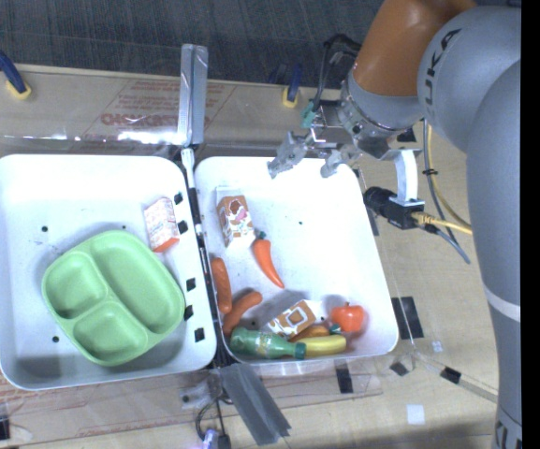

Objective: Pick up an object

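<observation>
**Gripper above the far edge of the right bin, holding nothing**

Firstly, on the far left a blue clamp [11,75] sits on the board behind the bins, and a second blue clamp [292,88] sits further right, near the arm.

The left bin [26,195] holds a green divided plate [112,295] with three compartments, lying in its near half. Just beyond the plate, close to the wall between the bins, lies a small white and orange carton [161,224].

A grey metal bar [193,101] stands up at the far end of the divider between the two bins.

The right bin [330,241] holds the rest. Near its far left corner lies a small juice carton [235,217], and just beside it an orange carrot [268,260] points toward the near side. Along the left wall lie two sausages [229,296], touching each other. At the near wall the things are crowded together: a green bottle [265,345], a yellow banana [324,346], a small box with orange print [294,318] and a red tomato [348,319], all touching or almost touching.

The gripper [307,165] hangs above the far edge of the right bin, well apart from all these objects. Its two fingers are spread, with nothing between them. On the right, the grey arm with its orange band [401,36] reaches in, and a yellow cable [443,223] runs beside the bin.
</observation>
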Motion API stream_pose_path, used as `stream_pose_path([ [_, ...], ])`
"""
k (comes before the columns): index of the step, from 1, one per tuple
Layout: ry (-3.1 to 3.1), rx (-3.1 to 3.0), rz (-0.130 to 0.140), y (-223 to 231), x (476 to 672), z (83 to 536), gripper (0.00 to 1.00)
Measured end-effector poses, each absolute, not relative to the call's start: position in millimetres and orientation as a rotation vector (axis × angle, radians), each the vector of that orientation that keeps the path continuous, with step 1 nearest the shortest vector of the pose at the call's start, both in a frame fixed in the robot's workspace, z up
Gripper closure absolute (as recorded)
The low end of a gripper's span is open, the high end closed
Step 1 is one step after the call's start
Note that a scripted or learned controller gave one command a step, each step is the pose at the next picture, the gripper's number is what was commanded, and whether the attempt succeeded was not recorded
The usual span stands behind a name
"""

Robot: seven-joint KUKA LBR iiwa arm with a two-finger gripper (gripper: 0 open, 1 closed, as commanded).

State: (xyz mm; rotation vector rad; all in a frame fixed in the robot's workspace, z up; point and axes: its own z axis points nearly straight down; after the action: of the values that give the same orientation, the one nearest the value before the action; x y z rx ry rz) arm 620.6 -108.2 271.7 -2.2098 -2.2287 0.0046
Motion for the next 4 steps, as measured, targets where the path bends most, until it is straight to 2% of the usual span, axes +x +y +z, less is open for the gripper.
stream_pose_path([
  [1, -2.273, -2.164, 0.006, -92, 611.4, 179, 0.00],
  [2, -2.570, -1.800, 0.003, -90, 612.6, 91, 0.00],
  [3, -2.556, -1.826, 0.001, -120, 613.6, 103, 0.00],
  [4, -2.558, -1.820, 0.004, -120, 613.1, 113, 1.00],
])
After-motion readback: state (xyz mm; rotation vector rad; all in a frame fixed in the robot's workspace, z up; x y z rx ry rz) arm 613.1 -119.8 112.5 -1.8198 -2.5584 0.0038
